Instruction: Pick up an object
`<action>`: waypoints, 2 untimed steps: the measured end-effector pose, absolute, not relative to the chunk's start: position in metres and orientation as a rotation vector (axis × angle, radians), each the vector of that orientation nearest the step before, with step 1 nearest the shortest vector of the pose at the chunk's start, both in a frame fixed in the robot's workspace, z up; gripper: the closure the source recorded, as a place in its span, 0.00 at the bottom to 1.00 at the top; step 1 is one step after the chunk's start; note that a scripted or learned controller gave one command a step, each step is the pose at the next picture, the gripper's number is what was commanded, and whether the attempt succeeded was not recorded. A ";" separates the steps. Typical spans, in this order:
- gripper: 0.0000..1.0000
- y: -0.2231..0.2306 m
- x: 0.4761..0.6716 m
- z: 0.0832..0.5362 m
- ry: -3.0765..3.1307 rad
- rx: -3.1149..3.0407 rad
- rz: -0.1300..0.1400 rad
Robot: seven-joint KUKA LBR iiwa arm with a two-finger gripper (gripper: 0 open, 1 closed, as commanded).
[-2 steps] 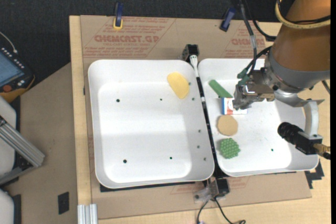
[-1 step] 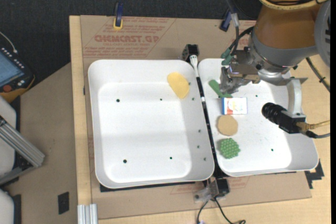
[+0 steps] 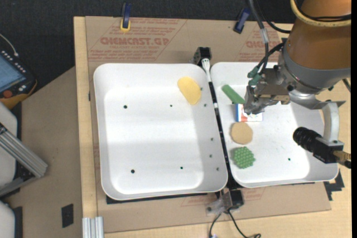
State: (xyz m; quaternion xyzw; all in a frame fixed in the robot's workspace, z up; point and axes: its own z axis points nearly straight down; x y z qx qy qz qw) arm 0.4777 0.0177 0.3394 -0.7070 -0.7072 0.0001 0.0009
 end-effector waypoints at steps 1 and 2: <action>1.00 0.018 0.480 0.349 -2.223 -2.220 -0.001; 1.00 0.019 0.481 0.359 -2.225 -2.221 -0.003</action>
